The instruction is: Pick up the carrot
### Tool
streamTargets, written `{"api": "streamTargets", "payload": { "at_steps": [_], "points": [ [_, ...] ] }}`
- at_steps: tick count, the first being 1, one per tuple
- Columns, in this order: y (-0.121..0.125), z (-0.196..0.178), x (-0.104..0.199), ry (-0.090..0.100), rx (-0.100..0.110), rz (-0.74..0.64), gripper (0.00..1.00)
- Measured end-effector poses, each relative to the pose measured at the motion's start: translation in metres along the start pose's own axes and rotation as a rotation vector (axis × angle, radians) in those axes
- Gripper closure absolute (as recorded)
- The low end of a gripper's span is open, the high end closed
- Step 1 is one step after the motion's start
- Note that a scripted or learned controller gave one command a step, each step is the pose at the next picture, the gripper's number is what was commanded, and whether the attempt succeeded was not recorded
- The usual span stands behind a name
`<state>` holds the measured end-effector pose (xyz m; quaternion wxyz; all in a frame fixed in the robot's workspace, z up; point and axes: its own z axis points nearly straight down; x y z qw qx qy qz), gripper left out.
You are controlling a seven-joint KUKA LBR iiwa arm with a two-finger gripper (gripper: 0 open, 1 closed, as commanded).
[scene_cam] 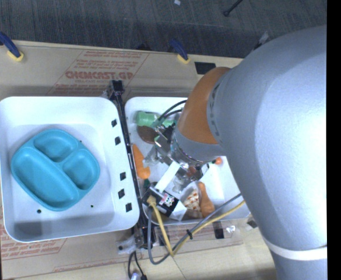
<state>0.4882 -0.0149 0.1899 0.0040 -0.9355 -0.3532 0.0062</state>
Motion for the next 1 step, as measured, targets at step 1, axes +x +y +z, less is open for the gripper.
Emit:
{"api": "streamTargets", "payload": {
  "at_steps": [1],
  "points": [
    [0.0, 0.0, 0.0, 0.0, 0.0, 0.0, 0.0]
  ]
}}
